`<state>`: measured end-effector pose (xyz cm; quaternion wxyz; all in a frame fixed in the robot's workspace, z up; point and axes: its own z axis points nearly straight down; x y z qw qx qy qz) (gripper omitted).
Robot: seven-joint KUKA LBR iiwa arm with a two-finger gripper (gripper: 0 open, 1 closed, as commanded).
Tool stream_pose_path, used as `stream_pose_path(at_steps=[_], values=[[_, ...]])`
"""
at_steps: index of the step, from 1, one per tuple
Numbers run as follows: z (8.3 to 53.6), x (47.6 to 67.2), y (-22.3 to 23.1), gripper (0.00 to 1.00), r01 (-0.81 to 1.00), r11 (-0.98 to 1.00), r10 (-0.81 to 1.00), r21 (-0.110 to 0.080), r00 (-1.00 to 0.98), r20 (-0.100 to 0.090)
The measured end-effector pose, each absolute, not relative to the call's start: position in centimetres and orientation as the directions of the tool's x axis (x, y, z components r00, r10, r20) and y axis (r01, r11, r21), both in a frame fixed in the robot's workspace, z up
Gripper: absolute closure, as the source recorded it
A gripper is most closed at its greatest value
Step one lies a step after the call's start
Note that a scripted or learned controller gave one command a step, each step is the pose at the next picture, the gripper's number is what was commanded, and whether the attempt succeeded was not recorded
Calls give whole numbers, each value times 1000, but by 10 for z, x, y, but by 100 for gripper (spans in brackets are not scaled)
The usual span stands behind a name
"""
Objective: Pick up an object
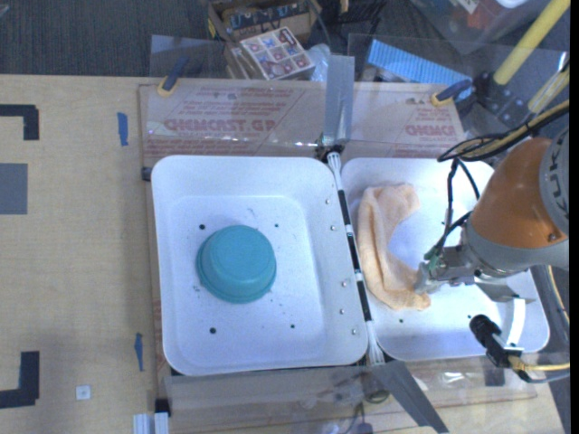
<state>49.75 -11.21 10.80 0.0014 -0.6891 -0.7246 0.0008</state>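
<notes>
A robotics lab: taped wooden bench, clear plastic guards, loose cables, cluttered cardboard box.

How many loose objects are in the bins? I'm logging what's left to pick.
2. A teal bowl sits upside down in the left bin; a peach cloth lies crumpled in the right bin. The arm may hide more there.
</notes>
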Motion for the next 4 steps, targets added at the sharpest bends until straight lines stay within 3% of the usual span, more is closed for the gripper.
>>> stream_pose_path(at_steps=[1,2,3,4], values=[[108,497,-112,0,999,51,999,-3,-51,1],[89,511,-103,0,999,53,999,7,-53,0],[98,513,-104,100,999,49,999,11,-49,0],[183,569,-85,100,994,106,994,-3,-106,-1]])
